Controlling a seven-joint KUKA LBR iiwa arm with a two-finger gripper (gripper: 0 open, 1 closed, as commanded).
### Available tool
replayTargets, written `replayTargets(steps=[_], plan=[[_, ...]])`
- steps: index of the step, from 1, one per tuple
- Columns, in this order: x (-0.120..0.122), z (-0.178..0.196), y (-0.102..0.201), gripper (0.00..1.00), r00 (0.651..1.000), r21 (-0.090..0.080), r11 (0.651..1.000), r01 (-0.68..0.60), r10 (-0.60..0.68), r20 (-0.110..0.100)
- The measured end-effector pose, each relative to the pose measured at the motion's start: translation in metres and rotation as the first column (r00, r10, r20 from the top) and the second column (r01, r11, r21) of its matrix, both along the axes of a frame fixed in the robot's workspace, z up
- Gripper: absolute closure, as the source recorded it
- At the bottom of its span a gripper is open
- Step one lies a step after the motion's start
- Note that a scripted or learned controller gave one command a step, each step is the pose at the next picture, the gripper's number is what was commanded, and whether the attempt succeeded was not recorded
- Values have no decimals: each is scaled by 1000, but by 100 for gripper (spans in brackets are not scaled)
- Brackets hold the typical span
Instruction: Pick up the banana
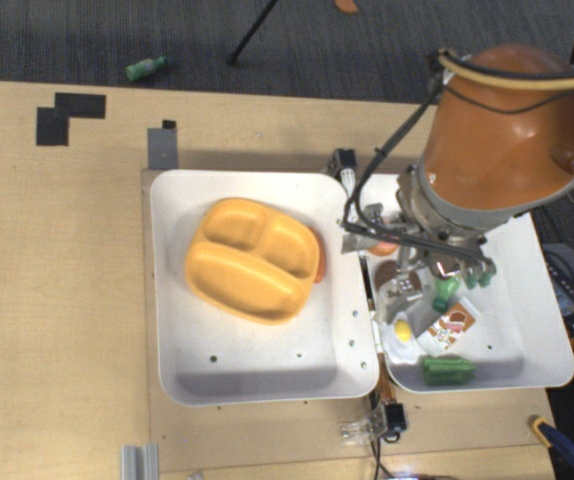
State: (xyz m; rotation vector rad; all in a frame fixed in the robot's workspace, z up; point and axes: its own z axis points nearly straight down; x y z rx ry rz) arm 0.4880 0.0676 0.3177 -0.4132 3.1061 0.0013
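Grey arm with the orange wrist band (512, 128) is reaching in over the right shallow white bin (537, 358), gripper (404, 293) hanging low near that bin's left wall; can't tell if the fingers are apart or together, wrist hardware is hiding them. Small yellow banana (403, 332) is lying on the right bin's floor near the left wall, just below the gripper, beside a red-and-white packet (449, 330), with a green block (448, 369) nearer the front rim. Left white bin (257, 368) on the tan counter (57, 308) is holding a yellow divided plastic tray (252, 258).
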Motion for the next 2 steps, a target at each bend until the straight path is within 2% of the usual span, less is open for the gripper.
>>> replayTargets(steps=[1, 2], plan=[[12, -96, -11, 0, 842, -2, 842, -539, 539, -4], [2, -118, -68, 0, 686, -4, 686, -727, 727, -4]])
